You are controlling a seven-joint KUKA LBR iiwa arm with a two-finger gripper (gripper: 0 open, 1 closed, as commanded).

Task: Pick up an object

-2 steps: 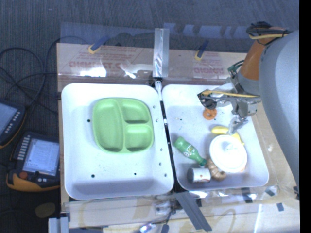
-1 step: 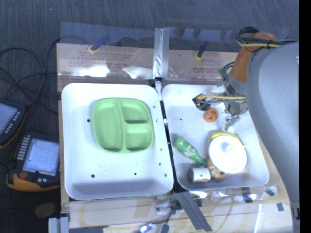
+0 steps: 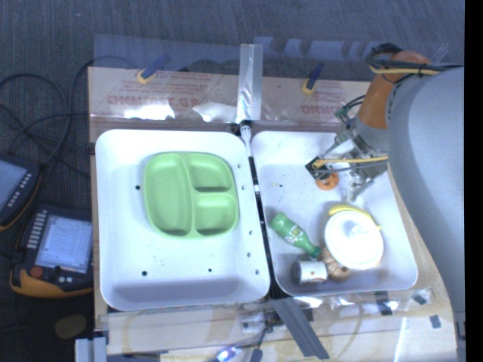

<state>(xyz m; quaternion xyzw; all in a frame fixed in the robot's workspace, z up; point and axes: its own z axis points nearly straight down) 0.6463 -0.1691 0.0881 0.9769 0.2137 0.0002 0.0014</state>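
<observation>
Hovering gripper [image 3: 329, 169] near right bin [image 3: 283, 155] rim

2 white bins [image 3: 113, 277] side by side on the surface [image 3: 113, 89]; off left, a lit pendant [image 3: 59, 246], black cables [image 3: 38, 119] looping above it.

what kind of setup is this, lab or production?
Likely a robotics lab test cell, not production: the grey arm reaches over the right bin beside the left bin, with a teach pendant and loose cables on the carpet.
</observation>
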